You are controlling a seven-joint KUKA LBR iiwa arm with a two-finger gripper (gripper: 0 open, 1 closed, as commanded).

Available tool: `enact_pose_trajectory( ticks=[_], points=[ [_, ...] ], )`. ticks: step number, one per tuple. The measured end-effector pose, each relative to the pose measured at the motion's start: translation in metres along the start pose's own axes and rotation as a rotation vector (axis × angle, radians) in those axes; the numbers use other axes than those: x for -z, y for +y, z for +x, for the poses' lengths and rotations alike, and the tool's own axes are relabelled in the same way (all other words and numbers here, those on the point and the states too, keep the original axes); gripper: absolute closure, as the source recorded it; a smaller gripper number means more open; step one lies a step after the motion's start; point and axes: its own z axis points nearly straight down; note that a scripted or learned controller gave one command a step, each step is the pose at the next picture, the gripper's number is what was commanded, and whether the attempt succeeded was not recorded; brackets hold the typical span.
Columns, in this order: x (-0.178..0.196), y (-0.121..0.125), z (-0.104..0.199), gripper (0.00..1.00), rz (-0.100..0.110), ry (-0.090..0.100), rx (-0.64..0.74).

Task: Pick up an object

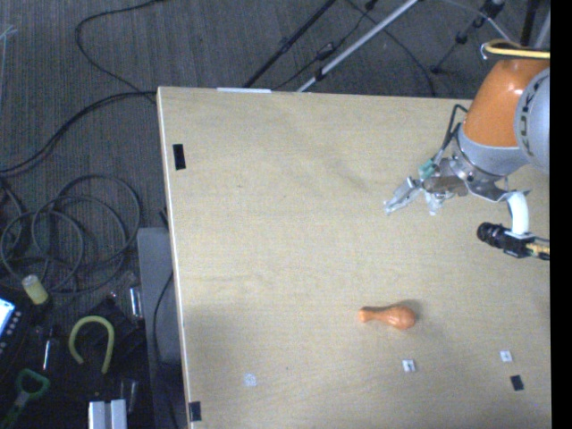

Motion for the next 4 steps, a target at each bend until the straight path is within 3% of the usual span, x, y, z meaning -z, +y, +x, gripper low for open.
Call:
enact_pose_trajectory(
  ticks=[1,2,3,4],
  points=[
    [-0.068,0.044,-0.017,0.00,-0.001,-0.002,0.111],
    [-0.031,0.048,-0.014,0.00,-0.003,-0.003,0.242],
    [-0.067,0.046,-0.024,0.00,-0.003,-0.001,0.564],
    [-0.057,0.047,-0.023,1.00,-0.007,-0.002,0.564]
  ],
)
